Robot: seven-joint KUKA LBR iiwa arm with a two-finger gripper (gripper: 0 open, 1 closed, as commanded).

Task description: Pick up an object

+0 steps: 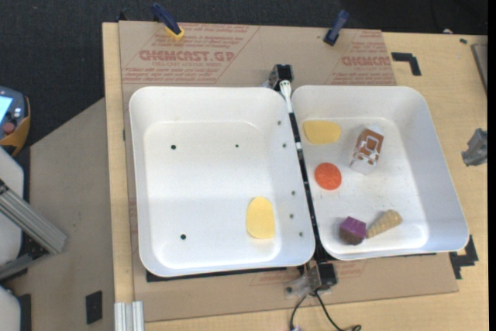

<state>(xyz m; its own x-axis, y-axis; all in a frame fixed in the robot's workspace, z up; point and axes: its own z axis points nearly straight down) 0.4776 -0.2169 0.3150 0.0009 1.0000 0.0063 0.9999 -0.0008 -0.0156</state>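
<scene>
The left bin [155, 106] holds one yellow oval piece [261, 218] near its front right corner. The right bin [439, 167] holds several objects. A second yellow oval [321, 132] lies at its back left. Just right of that oval is a white block with orange-brown markings [367, 148]. An orange-red disc [328, 176] sits near the bin's left wall. A purple cube [353, 229] and a tan cone-shaped piece [384, 223] lie side by side, touching, at the front.
The bins rest on a cardboard sheet [232, 50] held by two blue clamps [167, 21] at the back. A black hinge strip [297, 159] runs between the bins. A small grey shape [475, 148] sits at the right edge of the bench.
</scene>
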